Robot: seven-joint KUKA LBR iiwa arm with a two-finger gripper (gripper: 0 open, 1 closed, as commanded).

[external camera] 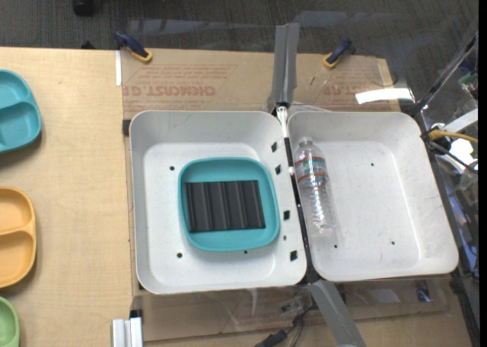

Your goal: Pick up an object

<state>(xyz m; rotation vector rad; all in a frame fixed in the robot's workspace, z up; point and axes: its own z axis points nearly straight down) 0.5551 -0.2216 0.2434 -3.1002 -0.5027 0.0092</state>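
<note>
Water bottle (313,183) lies along left wall of right bin (426,186); teal tray (228,205) fills left bin (152,186). Pick not begun; gripper state unknowable. Next: descend over bottle, straddle its width.

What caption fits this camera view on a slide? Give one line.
Teal tray with a dark ribbed insert in the left bin; clear water bottle lying along the right bin's left wall.

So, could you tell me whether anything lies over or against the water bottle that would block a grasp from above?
Nothing visible covers the water bottle. It lies on its side in the right bin, close along that bin's left wall, which may crowd a finger on that side.
</note>
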